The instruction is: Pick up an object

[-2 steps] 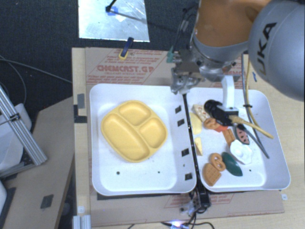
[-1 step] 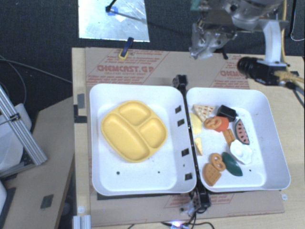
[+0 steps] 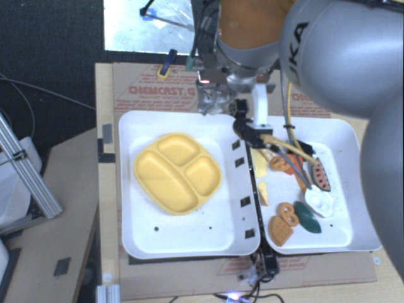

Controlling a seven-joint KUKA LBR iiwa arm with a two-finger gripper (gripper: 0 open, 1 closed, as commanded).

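Observation:
My gripper (image 3: 212,105) hangs over the back rim of the left bin (image 3: 136,232), close to the divider between the two bins. Nothing shows between it and the bin floor. A yellow divided plate (image 3: 177,172) lies in the middle of the left bin, to the gripper's front left. The right bin (image 3: 344,232) holds several toy foods: a watermelon slice (image 3: 320,175), a white piece (image 3: 319,201), a dark green piece (image 3: 307,218), a pretzel (image 3: 288,214), a tan waffle (image 3: 279,231), an orange piece (image 3: 278,164) and a yellow wedge (image 3: 262,193).
The big grey arm covers the upper right of the view and hangs over the back of the right bin. Cardboard (image 3: 151,90) lies under both bins. A blue and yellow clip (image 3: 166,65) sits behind the left bin.

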